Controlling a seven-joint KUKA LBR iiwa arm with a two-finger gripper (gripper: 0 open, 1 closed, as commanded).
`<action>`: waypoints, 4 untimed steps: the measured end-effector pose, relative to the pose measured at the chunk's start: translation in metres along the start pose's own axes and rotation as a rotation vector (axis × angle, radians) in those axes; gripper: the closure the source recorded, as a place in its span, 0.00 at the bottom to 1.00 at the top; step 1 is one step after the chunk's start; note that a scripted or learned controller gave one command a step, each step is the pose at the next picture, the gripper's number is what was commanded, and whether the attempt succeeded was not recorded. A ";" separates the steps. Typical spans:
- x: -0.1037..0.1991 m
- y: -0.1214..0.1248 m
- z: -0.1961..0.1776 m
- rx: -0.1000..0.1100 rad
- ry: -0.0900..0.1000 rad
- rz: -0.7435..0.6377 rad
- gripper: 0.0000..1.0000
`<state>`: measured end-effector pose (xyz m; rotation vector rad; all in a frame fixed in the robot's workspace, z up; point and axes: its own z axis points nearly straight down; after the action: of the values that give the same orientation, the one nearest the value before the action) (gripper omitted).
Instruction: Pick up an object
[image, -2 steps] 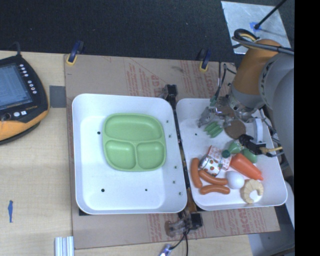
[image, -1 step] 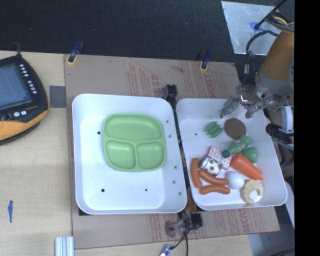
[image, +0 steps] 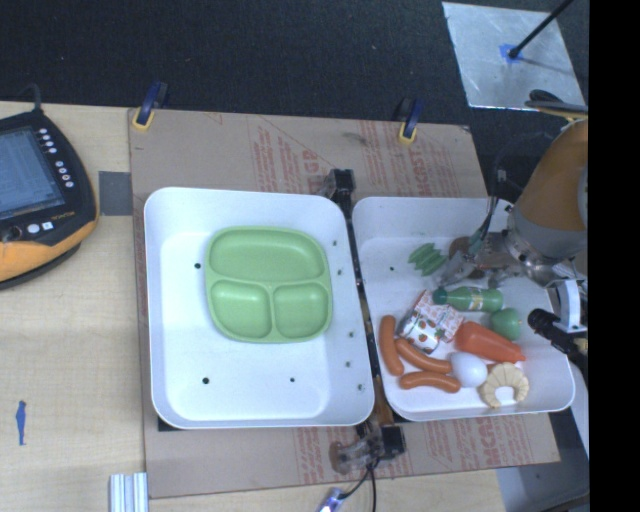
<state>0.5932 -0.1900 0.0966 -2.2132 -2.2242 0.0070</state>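
Observation:
The right bin (image: 375, 300) holds a pile of toy food: a green pea pod (image: 427, 258), a green bottle (image: 470, 298) lying on its side, a printed snack packet (image: 432, 325), an orange carrot (image: 490, 342), sausages (image: 425, 356), a white egg (image: 468, 370), a croissant (image: 503, 385) and a round green piece (image: 507, 322). My gripper (image: 472, 258) reaches in from the right and hangs low over the bin's back part, between the pea pod and the bottle, just above the bottle. I see nothing held in it.
The left bin (image: 175, 380) carries a green divided plate (image: 268, 283). A teach pendant (image: 35, 195) lies on the bench at far left. Clamps (image: 150, 100) hold the cardboard sheet under both bins. The arm's grey and orange body (image: 555, 195) overhangs the right bin's right rim.

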 end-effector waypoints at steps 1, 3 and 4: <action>-0.013 0.044 0.004 -0.004 0.000 0.000 0.00; 0.019 -0.001 0.005 -0.003 0.000 0.001 0.00; -0.015 0.049 0.004 -0.004 0.001 0.001 0.00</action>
<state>0.6428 -0.2049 0.0922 -2.2157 -2.2245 0.0021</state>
